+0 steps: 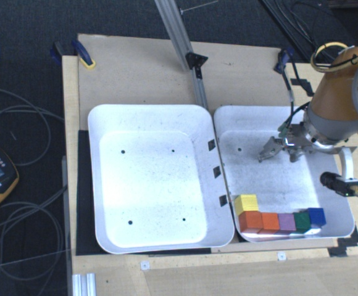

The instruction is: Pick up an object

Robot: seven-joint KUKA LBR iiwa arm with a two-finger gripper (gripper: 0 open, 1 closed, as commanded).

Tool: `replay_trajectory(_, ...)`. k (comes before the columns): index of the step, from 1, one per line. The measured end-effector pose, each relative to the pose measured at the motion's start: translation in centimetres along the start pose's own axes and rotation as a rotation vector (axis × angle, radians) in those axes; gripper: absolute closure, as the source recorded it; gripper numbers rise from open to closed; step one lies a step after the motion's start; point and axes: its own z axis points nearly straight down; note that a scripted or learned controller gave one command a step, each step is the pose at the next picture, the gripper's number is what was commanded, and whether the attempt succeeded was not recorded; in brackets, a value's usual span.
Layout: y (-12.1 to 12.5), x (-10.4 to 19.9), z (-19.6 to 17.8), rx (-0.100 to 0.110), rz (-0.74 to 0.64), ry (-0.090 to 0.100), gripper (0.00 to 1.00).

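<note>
The gripper (282,151) hovers over the right bin (278,119), fingers spread and holding nothing — coloured blocks (278,217) line the bin's near edge, well apart.

A single fixed camera looks down at a slant on the worktop (136,60), far enough back to take in both white bins (151,119), dark floor and cables around them; its exact height seems moderate.

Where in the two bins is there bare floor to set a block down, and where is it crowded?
The left bin has bare floor wall to wall. In the right bin, the blocks crowd the near wall; the gripper hangs over the middle, leaving the far-left corner free.
</note>
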Motion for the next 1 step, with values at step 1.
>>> replay_trajectory(1, 2.95, 2.52, 3.85, -0.001, -0.003, -0.001, 0.0)
